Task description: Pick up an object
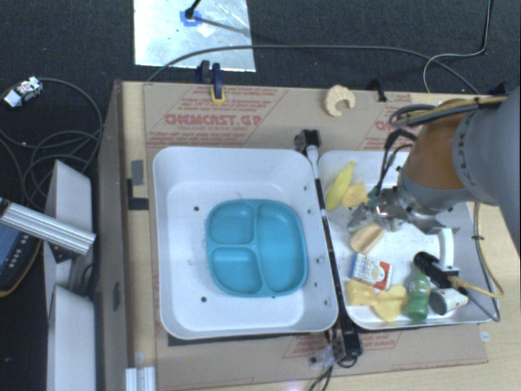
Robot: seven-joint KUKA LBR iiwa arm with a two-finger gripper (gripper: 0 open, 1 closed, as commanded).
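Note:
The right bin (468, 218) holds several small items. A yellow banana (341, 177) lies at its upper left beside a second yellow piece (355, 195). Below them are a tan block (366, 239), a small white, red and blue carton (371, 270), yellow pieces (379, 298) and a green bottle (418, 296). My gripper (368, 213) hangs low over the bin's left half, between the yellow piece and the tan block, just above the block. Its metal tip is partly hidden by the wrist.
The left bin (175, 177) holds a blue divided plate (256, 246). A beige croissant-shaped item (339, 99) lies on the cardboard behind the right bin. A black divider (321, 210) runs between the bins. The grey arm (480, 153) covers the right bin's upper right.

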